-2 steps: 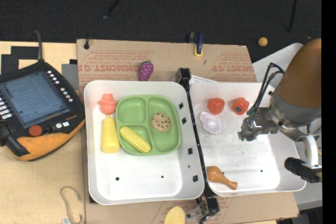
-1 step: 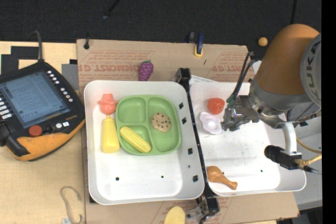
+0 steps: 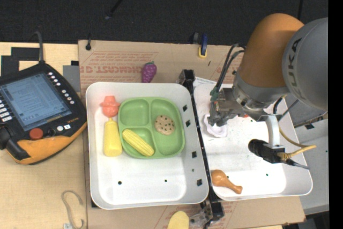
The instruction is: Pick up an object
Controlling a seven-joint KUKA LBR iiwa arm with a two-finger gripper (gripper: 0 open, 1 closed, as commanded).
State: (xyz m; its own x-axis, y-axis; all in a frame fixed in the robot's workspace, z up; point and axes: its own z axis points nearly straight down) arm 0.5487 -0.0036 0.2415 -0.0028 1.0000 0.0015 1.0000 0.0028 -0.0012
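One small pale object (image 3: 219, 131), whitish with a faint lilac cast, lies on the floor of the right bin (image 3: 257, 177) near its left wall and toward the far end. It looks like the piece being gone after, since the gripper (image 3: 216, 122) is down directly over it and hides its upper part. Whether the tool is clenched, released, or has anything in its hold cannot be told from this angle. Judging by its look, the object is a light, hollow plastic toy: no weight to fight, but smooth and rounded, so it could squirt sideways out of a pinch. A hold across its narrowest width, low and centred, seems safest, with care not to push it against the bin wall. Nearer the front of the same bin rests a tan drumstick (image 3: 226, 181), well apart from the gripper. In the left bin (image 3: 139, 182) a green divided plate (image 3: 134, 112) carries a cookie (image 3: 164, 125) and a corn cob (image 3: 138, 142), with a yellow bottle (image 3: 111, 138) just beside the plate.
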